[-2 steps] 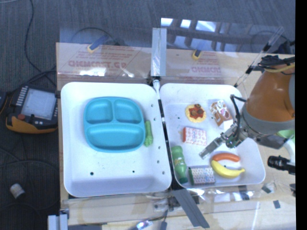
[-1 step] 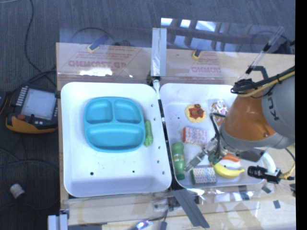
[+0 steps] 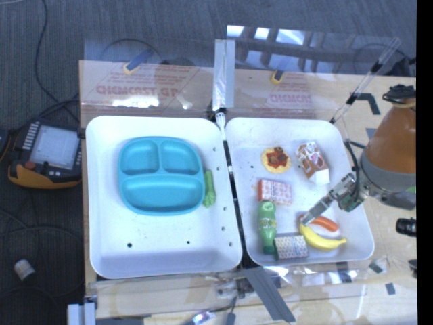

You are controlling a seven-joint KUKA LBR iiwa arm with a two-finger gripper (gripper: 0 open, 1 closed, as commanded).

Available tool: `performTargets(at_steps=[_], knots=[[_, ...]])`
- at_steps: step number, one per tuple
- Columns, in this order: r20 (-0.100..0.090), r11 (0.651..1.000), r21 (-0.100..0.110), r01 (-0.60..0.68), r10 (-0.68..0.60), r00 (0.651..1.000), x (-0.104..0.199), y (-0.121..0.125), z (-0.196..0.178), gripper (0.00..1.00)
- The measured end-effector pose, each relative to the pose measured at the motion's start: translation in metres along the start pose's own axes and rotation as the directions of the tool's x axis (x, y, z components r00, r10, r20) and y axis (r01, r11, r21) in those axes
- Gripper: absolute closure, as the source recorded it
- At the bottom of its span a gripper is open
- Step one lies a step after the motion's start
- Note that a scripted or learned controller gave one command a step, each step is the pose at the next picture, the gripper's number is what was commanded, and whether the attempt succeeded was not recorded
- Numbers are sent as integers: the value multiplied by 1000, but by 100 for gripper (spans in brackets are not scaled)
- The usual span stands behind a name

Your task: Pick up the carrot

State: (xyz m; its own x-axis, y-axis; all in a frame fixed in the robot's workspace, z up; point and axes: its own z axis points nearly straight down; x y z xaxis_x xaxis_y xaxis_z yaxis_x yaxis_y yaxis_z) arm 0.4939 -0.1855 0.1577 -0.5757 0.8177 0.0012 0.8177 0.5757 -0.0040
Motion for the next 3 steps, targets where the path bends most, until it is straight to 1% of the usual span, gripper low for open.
performTargets(at_steps=[1, 2, 3], knots=[[-3, 981, 0, -192, 192, 981, 38, 15, -28, 0], [8, 1000, -16, -26, 26, 1000, 23, 12, 69, 0], [-1, 914, 3, -406, 406, 914, -18, -25, -16, 0]])
